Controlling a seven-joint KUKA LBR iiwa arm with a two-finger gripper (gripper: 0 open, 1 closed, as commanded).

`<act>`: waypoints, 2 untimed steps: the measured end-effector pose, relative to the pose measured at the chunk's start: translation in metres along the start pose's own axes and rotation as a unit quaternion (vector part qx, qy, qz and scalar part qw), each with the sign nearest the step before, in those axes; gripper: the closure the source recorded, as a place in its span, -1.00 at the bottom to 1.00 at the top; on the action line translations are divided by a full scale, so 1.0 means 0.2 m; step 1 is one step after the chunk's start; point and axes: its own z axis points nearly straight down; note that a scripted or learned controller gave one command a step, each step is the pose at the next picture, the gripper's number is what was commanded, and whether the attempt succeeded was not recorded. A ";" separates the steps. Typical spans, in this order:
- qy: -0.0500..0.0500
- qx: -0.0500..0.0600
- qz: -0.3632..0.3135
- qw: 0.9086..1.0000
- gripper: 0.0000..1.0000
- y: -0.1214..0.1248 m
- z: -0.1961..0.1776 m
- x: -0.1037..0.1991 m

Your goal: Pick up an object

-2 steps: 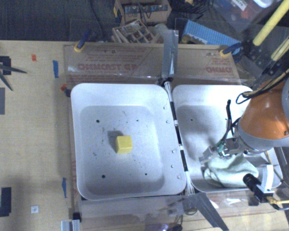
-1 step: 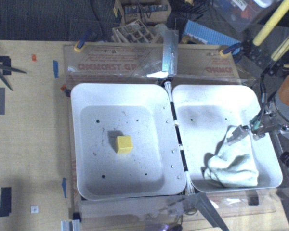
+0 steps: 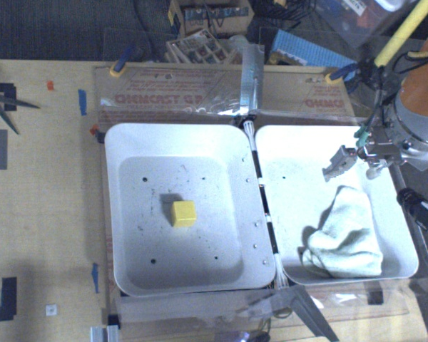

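White cloth [image 3: 347, 237] lies just below the tool [image 3: 353, 164] in the right bin [image 3: 292, 148].

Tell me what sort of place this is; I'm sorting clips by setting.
Likely a robotics lab bench: two white bins taped side by side, a robot arm's end effector over the right one, and cluttered cables and boxes behind.

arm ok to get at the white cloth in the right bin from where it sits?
Probably yes. The gripper hangs over the right bin, just above the top edge of the white cloth, and nothing lies between them. The cloth sits crumpled against the bin's near right corner, so the wall may crowd a grasp there.
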 end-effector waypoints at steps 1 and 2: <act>0.001 0.001 -0.026 1.000 -1.00 0.16 0.58 -0.01; 0.000 -0.005 -0.054 0.999 -1.00 0.30 1.05 -0.05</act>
